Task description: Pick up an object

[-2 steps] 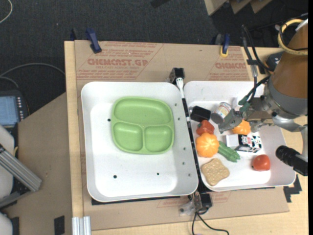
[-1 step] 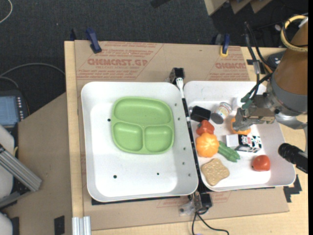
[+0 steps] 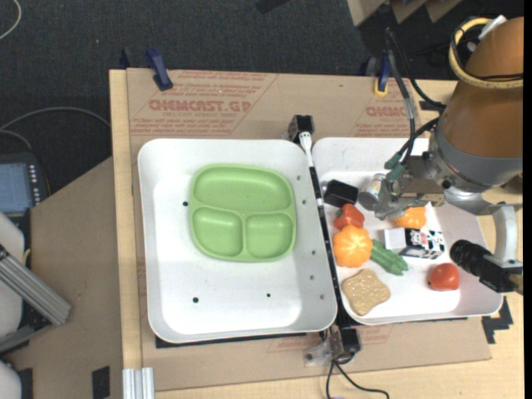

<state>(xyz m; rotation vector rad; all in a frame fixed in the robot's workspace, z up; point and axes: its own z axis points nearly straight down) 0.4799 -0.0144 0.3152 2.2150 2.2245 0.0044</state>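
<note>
Risk, crowding: toys packed close in the right bin [image 3: 359, 150], so fingers coming down could strike two at once and push both aside rather than close on one.
Risk, round shapes: orange ball [image 3: 352, 246] and red tomato [image 3: 444, 277] likely to roll out from a pinch that lands off centre.
Risk, flat piece: bread slice [image 3: 365, 291] lying flat near the front wall of the right bin, probably too low for fingers to get under.
Risk, wall: black block [image 3: 340, 194] close to the bin's left wall, little room for a finger beside it.
Likely target: small orange piece [image 3: 411, 217] toward the back of the right bin, partly covered by the gripper [image 3: 391, 198]; nothing seen lifted.
Other toys: red pepper [image 3: 350, 216] left of the gripper; green bean [image 3: 387, 258] and black-and-white carton [image 3: 421, 241] nearer the bin's middle.
Gripper state: cannot tell; tip lost among metal parts and cables.
Arm pose: reaching in from the right, grey wrist over the rear half of the right bin, orange band [image 3: 499, 52] above, tool pointing down and low over the toys.
Left of the right bin: second bin [image 3: 166, 306] holding a green divided plate [image 3: 243, 212].
</note>
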